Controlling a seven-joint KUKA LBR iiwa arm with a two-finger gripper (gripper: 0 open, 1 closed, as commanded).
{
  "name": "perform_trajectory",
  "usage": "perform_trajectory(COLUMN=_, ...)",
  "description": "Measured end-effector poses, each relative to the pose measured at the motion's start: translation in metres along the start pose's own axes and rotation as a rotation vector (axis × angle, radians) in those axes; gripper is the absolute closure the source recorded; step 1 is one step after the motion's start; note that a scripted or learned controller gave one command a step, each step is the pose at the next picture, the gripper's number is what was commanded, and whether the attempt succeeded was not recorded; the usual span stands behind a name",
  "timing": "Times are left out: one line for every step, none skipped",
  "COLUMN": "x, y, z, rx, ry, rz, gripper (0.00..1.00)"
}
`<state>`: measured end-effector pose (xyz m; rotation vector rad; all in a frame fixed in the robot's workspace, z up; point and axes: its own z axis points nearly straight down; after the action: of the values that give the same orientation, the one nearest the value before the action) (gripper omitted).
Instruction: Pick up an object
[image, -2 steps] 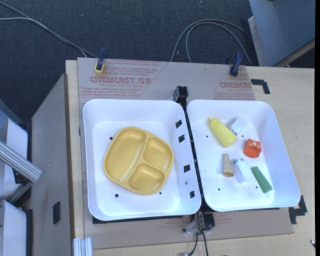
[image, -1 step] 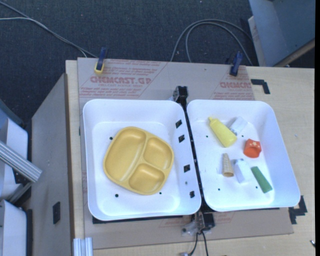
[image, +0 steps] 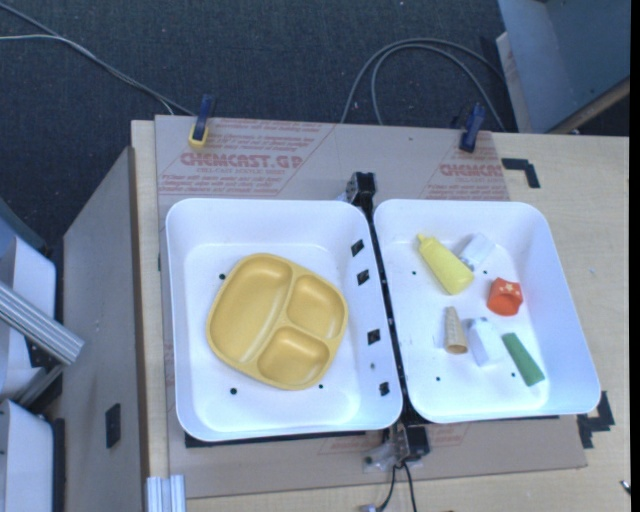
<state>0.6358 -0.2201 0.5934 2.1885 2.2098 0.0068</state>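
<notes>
A green block (image: 523, 359) lies nearest in the right bin (image: 560, 395), beside a white piece (image: 483, 343) and a tan cone (image: 455, 330). Farther back sit an orange-red object (image: 505, 297) and a yellow bottle (image: 444, 264). The left bin (image: 190, 400) holds a yellow divided tray (image: 277, 320).

left bin (image: 190, 330) white | right bin (image: 560, 300) white | divided plate (image: 277, 320) yellow | bottle (image: 445, 265) yellow | small piece (image: 505, 296) orange-red | block (image: 523, 359) green | cone (image: 456, 331) tan | table (image: 100, 300) beige, red lettering | clamps (image: 203, 118) blue-yellow
</notes>
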Motion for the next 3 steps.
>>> perform_trajectory(x=0.000, y=0.001, z=-0.012, rx=-0.005, ry=-0.004, rz=-0.001, gripper=1.00)
perform_trajectory(x=0.001, y=0.001, z=-0.024, rx=-0.009, ry=-0.006, rz=-0.003, gripper=1.00)
perform_trajectory(x=0.001, y=0.001, z=-0.036, rx=-0.014, ry=-0.010, rz=-0.004, gripper=1.00)
